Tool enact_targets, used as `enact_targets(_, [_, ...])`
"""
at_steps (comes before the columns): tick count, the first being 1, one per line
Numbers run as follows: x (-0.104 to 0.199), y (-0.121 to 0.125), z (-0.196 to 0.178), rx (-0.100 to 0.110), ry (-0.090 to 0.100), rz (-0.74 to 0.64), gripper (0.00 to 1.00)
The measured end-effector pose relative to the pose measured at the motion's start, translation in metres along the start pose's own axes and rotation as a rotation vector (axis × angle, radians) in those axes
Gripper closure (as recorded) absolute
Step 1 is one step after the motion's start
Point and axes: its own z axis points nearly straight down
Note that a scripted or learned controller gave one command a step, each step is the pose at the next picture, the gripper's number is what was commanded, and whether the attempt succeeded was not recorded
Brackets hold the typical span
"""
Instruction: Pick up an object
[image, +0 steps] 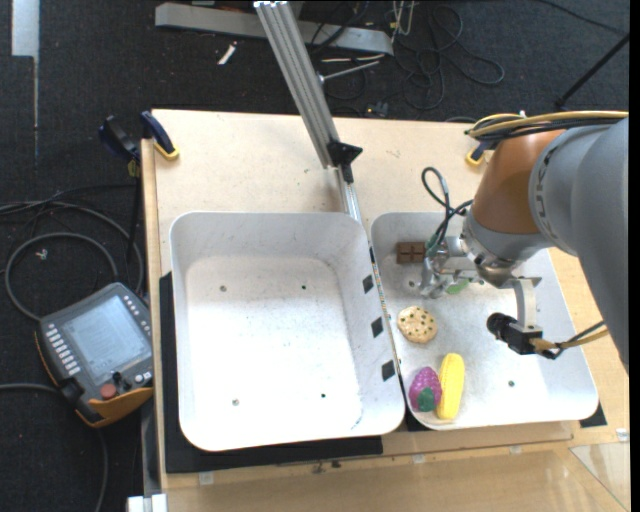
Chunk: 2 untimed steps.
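In the right bin (560, 395) our end effector (437, 280) hung low over something green (457, 286); we could not tell its state. We judged a straight, centred descent best, avoiding the cookie (417, 323).

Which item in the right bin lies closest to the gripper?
The brown chocolate bar, just left of the gripper; the cookie, corn and pink fruit lie further toward the bin's front.

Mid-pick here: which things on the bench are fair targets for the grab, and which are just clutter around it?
Belongs to the job:
- gripper, low in the right bin
- green item beside it
- brown block
- cookie
- yellow corn
- purple fruit

Just lying about:
- left bin
- teach pendant on the floor
- clamp at the bench corner
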Motion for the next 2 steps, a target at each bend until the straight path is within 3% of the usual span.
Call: enact_targets(2, [-0.007,-0.011,-0.096,-0.005,-0.002,0.001,1.00])
